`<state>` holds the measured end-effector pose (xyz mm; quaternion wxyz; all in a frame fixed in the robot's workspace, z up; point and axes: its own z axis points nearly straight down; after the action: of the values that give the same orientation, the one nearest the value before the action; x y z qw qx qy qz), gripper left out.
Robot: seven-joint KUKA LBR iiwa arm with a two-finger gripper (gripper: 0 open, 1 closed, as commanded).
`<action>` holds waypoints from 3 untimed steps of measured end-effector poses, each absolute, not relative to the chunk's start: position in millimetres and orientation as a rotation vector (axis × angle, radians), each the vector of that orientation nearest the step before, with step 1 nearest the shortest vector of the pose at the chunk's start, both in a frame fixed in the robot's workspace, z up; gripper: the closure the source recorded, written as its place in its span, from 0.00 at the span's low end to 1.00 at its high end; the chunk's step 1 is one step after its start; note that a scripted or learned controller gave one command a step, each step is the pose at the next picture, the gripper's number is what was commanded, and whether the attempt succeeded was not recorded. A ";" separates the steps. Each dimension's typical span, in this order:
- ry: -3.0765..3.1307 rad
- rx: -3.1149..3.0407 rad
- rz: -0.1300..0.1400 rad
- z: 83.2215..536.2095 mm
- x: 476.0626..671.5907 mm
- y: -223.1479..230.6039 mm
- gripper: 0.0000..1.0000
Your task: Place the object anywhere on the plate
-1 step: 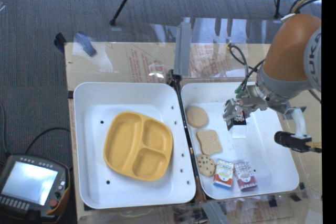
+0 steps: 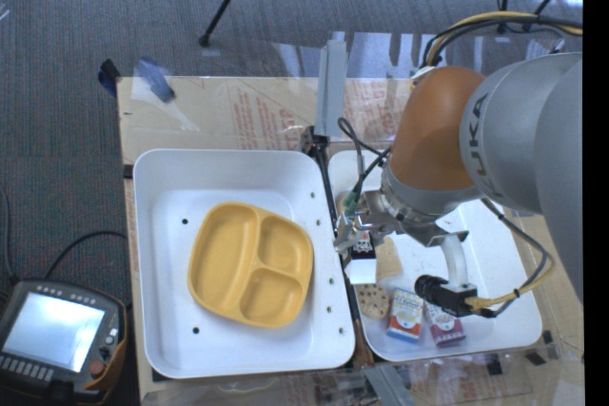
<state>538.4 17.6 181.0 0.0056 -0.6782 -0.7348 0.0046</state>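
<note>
The gripper [image 2: 357,241] hangs low over the right bin [image 2: 519,314], close to that bin's left wall, and its fingers are hidden among cables and wrist hardware, so whether it is released, clenched or grasping anything cannot be told. Nothing is seen between the fingers.

The yellow plate [image 2: 252,263] lies in the middle of the left bin [image 2: 157,176], well apart from the gripper, with the two bin walls between them. The candidate objects all lie in the right bin, near its front left corner: a tan cracker-like piece [image 2: 387,260] just beside the gripper, a round brown biscuit [image 2: 373,301] nearer the front edge, a small red-and-white carton [image 2: 406,316] and a small purple carton [image 2: 444,329] touching each other.

Likely risks: these things crowd together against the left wall, so a descent there could strike the wall or nudge a neighbour instead of closing on one piece. The flat pieces offer little to pinch and may slip. A lift kept too low could clip the walls between the bins during the crossing. A release near the plate's rim could let the object slide off into the bin.

Count: two bins, one three-compartment plate, two small cartons, one biscuit, one cracker-like piece.
</note>
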 end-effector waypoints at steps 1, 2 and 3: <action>-2.492 -1.899 0.014 182.7 480.5 87.1 1.00; -2.697 -1.599 0.011 186.4 475.8 132.3 1.00; -2.937 -1.105 0.005 204.9 570.9 126.4 1.00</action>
<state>570.9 126.4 204.9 0.0020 -0.3522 -0.9359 0.0017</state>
